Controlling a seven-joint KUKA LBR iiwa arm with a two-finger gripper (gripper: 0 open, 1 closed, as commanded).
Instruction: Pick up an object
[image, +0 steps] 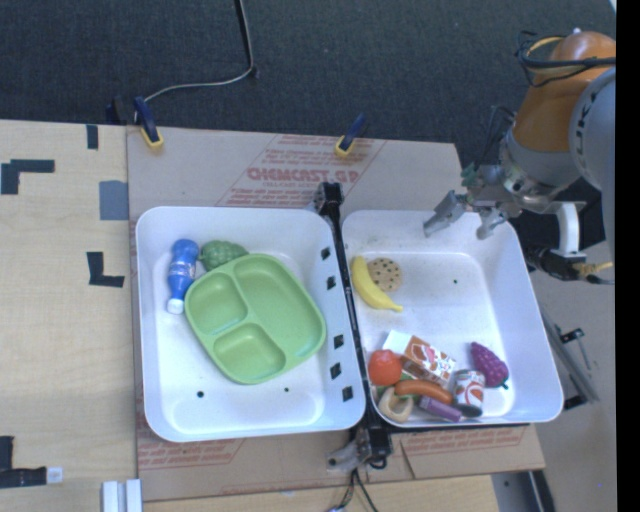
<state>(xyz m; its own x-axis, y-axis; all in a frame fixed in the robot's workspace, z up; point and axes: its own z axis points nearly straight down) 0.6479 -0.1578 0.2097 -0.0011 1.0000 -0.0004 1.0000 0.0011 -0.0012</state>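
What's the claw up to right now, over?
Claw open, holding nothing, above far rim of right bin. Banana and cookie nearest below it. Nothing blocking, over.

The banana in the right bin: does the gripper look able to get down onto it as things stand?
Probably yes. The banana lies in the open, with just a cookie beside it. The gripper hovers over the right bin at its far rim with fingers apart, and nothing stands between them.
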